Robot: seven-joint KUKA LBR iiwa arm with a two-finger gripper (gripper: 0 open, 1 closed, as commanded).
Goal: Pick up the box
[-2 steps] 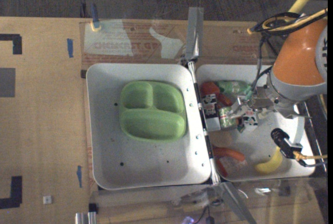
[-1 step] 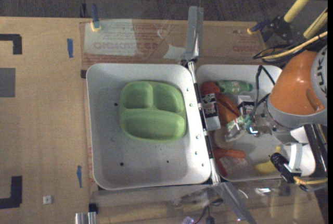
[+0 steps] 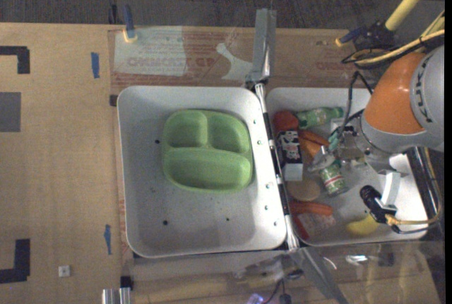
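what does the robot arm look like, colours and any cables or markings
The arm is bulky and rounded, with a light grey shell and a broad orange band above the wrist. Part of a dark letter marking shows on the grey shell near the picture's right edge. The gripper is a small metallic grey assembly. Black and yellow cables run along behind the arm.

Brown bench [image 3: 56, 154] fills the picture below a strip of dark floor. Two white bins sit on it side by side: left bin [image 3: 141, 225] at centre, right bin [image 3: 417, 207] touching it at three o'clock. Black corner marks [image 3: 15, 59] at nine and seven o'clock. Blue tape [image 3: 94, 65] at ten o'clock, a clear taped sheet [image 3: 159, 51] at eleven.
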